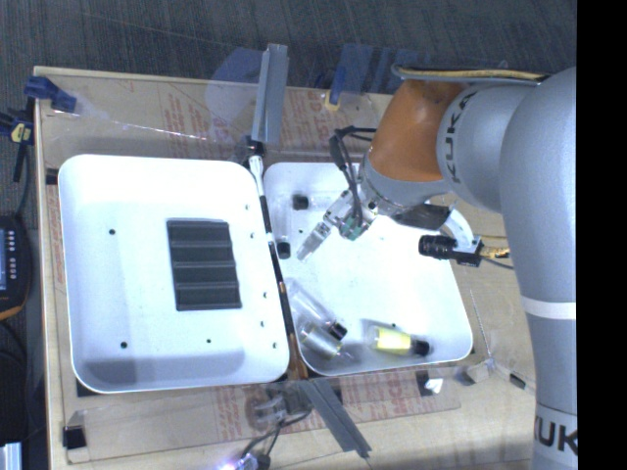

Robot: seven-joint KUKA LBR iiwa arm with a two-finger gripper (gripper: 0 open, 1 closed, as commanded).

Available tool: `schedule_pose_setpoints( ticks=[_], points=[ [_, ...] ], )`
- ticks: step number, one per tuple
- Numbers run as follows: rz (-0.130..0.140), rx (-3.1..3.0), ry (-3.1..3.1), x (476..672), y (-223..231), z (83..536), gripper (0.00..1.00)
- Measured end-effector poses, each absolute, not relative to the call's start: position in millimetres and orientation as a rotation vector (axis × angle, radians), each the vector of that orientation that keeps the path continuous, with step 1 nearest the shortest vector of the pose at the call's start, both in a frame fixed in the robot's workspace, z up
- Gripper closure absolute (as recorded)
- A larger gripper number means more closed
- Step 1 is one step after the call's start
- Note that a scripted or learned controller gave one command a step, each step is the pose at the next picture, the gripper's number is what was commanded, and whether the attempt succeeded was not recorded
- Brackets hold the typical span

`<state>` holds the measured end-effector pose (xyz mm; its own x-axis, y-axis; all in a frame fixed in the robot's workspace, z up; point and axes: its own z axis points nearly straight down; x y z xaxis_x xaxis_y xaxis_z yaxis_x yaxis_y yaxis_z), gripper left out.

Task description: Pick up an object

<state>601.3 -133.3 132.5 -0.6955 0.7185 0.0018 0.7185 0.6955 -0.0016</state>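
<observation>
You are looking down at a slant on a counter point(147, 116) that carries two shallow white bins side by side. The left bin point(98, 262) holds one thing, a dark ribbed rectangular block point(204, 264) lying flat near its middle. The right bin point(431, 292) holds the smaller things: a yellow object with a dark end point(399, 341) near its front edge, a clear, shiny object with a dark cap point(321, 333) at its front left corner, a small dark piece point(300, 202) near its back left corner, and another small dark piece point(283, 249) against its left wall.

Your arm point(509, 135), grey with an orange band, reaches in from the right over the back of the right bin. Its claw point(315, 238) points down and left toward the bin's left wall, with its pale tip close to the small dark piece there. You cannot tell whether the claw is open or closed, and nothing shows between it as held.

Judged from this, the pick is not yet done: every object appears to lie on a bin floor. What seems left is to settle on one object, close on it and lift it clear
</observation>
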Motion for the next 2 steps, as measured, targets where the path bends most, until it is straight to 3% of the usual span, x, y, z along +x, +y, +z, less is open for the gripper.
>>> schedule_pose_setpoints(
  ticks=[1, 2],
  points=[
    [0.011, -1.194, -2.917, 645.1, -115.1, 98.3, 0.00],
    [0.006, -1.187, -2.920, 645.9, -112.6, 108.4, 1.00]
  ],
)
